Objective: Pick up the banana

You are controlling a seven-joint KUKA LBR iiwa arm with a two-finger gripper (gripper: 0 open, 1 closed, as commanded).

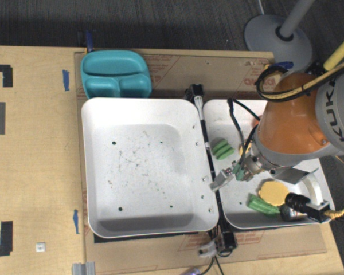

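- Banana (272, 192): we log a yellow piece lying in the right bin (241, 110), near its front edge, partly under the arm's wrist.
- Gripper (228, 176): low over the ridge between the two bins, left of the banana and apart from it; we cannot tell how its claw is set.
- Neighbours: a dark green piece (262, 205) just beside the banana's front; a light green ridged piece (222, 149) farther back.
- Left bin (103, 119): white, scuffed.
- Step, as we judge it: approach, no grasp made.
- Next move, as we judge it: shift right over the banana, then descend.
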